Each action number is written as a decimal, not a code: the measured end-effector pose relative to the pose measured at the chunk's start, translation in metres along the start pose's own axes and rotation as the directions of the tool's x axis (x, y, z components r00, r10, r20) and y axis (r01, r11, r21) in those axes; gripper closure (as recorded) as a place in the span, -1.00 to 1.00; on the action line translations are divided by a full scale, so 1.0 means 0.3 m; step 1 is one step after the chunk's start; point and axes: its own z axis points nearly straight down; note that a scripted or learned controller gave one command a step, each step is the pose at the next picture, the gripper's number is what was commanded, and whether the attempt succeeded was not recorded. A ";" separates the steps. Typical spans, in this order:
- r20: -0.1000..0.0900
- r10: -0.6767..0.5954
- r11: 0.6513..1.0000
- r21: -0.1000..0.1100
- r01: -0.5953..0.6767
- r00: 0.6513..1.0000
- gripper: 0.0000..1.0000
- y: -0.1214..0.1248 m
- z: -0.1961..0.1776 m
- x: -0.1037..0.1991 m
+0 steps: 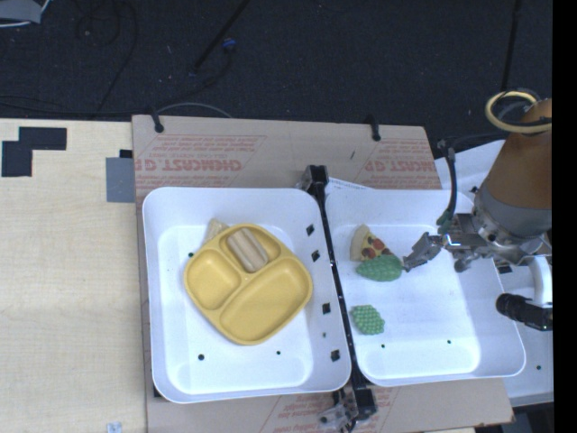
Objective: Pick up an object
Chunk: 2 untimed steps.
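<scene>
In the right bin (433, 350) lie three small toys. A pizza slice (368, 243) sits near the divider, a green leafy piece (380, 268) lies just below it, and a second green piece (367, 318) rests closer to the front. My gripper (420, 253) reaches in from the right at a low angle. Its tip is just right of the upper green piece, close to it. Nothing shows between its fingers.
The left bin (171, 359) holds a yellow divided plate (249, 284) with a tan bread-like toy (246, 248) in its upper compartment. A black clip strip (326, 269) runs between the bins. Cardboard lies under both bins.
</scene>
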 end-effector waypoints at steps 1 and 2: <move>0.002 -0.002 1.000 -0.012 0.002 1.000 -1.00 0.009 -0.021 0.000; 0.001 -0.002 1.000 -0.008 0.002 1.000 -1.00 0.018 0.126 0.011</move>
